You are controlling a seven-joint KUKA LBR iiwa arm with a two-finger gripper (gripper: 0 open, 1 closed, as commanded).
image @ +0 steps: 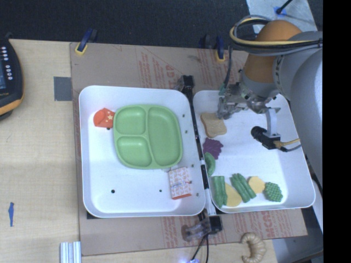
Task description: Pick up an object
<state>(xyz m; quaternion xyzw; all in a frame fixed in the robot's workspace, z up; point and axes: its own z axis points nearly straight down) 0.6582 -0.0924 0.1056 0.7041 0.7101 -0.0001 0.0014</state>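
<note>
In the upper part of the right bin (293, 147), the hand (226, 109) hangs just above the toast slice (213, 125); its grip state cannot be told.

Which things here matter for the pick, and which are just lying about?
In play: gripper, low in the right bin; toast slice just below it; purple grapes.

Lying about: green divided plate, red toy, small packet, all in the left bin.
</note>
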